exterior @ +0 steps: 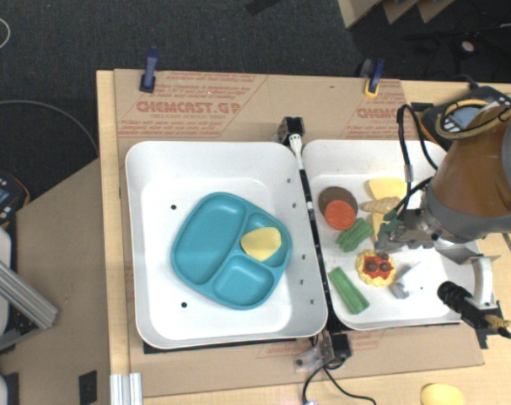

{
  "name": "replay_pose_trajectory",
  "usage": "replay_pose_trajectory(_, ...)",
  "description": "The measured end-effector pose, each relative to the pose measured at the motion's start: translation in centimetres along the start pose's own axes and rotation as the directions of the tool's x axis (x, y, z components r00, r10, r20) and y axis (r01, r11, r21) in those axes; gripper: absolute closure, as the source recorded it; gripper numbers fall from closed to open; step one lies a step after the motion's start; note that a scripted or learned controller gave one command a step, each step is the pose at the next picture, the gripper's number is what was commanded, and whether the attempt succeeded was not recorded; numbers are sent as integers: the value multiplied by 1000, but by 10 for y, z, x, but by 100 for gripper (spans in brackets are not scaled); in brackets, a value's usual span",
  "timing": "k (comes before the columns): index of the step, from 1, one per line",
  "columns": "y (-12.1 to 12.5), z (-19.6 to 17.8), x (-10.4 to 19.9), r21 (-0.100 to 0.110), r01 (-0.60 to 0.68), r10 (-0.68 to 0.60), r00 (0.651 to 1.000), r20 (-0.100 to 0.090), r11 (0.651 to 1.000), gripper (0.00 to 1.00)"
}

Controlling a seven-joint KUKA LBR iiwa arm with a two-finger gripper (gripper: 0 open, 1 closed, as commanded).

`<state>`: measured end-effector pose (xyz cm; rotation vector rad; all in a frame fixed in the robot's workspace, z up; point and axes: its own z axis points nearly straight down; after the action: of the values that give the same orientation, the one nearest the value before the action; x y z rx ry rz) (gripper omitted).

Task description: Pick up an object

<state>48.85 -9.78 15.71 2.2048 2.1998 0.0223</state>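
The claw (389, 236) hangs low in the right bin (424, 310); whether it is clenched cannot be told. Crowding it are toy foods: a pizza piece (375, 267) just below, green pieces (354, 235) (349, 291), a tomato (340, 214), a brown disc (338, 198). The left bin (154, 310) holds a teal tray (213, 251) with a yellow piece (260, 242). The worktop (188, 106) cardboard reads "CHEMCAST".
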Motion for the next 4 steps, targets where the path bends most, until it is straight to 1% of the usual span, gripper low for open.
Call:
replay_pose_trajectory(2, 2, -20, 0, -5, -1, 1, 1000, 2, 1000, 100)
replay_pose_trajectory(3, 34, 29, -84, 29, -3, 3, 1000, -4, 1000, 100)
replay_pose_trajectory(4, -1, 77, -128, 35, -4, 5, 1000, -10, 999, 100)
